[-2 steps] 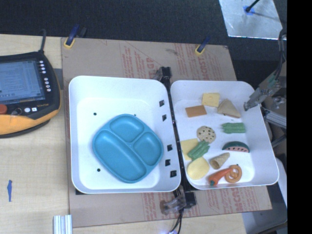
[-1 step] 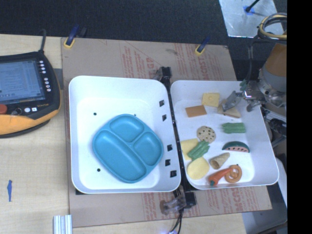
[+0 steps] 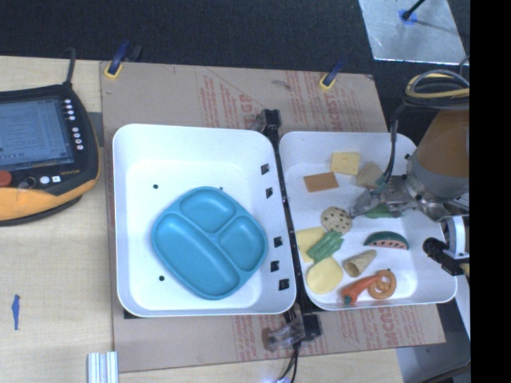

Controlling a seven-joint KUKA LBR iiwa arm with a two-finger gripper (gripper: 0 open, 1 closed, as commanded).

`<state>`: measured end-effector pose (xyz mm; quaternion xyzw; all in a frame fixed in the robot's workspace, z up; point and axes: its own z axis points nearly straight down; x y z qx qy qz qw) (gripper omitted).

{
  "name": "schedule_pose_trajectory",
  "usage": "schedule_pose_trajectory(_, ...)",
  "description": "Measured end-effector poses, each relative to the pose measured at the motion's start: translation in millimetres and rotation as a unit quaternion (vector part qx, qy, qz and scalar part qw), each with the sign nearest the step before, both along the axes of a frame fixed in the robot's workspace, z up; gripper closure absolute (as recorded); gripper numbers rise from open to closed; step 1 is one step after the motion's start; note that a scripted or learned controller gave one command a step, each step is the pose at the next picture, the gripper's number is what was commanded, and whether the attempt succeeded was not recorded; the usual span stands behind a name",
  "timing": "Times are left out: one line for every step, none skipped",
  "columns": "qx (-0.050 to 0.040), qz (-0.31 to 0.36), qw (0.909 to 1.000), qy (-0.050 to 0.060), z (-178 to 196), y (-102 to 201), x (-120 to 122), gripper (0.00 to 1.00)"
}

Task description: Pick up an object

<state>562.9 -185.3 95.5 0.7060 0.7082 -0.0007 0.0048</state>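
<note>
On the table, the left bin [image 3: 128,214] holds a blue divided plate [image 3: 209,242]: rigid, broad and smooth, probably awkward to pinch except at its rim. The right bin [image 3: 431,294] holds small toy foods, likely light and stiff. The gripper [image 3: 375,204] sits over these; whether its jaws are open cannot be told. The green vegetable [image 3: 325,245] and watermelon slice [image 3: 386,240] offer narrow flanks for a grasp.

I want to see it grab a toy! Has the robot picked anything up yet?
Not yet. The gripper is down inside the right bin, among the toy food near the cookie. Whether it has caught anything is unclear. Lifting something out is left.
</note>
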Motion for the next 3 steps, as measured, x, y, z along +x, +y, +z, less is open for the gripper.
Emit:
schedule_pose_trajectory(0.0023,0.002,1.0000,-0.001,0.6,-20.5,62.7,0.00)
schedule_pose_trajectory(-0.0001,0.004,1.0000,-0.002,14.0,-22.2,62.6,1.00)
schedule_pose_trajectory(-0.0001,0.005,1.0000,-0.001,13.0,-21.9,62.1,0.00)
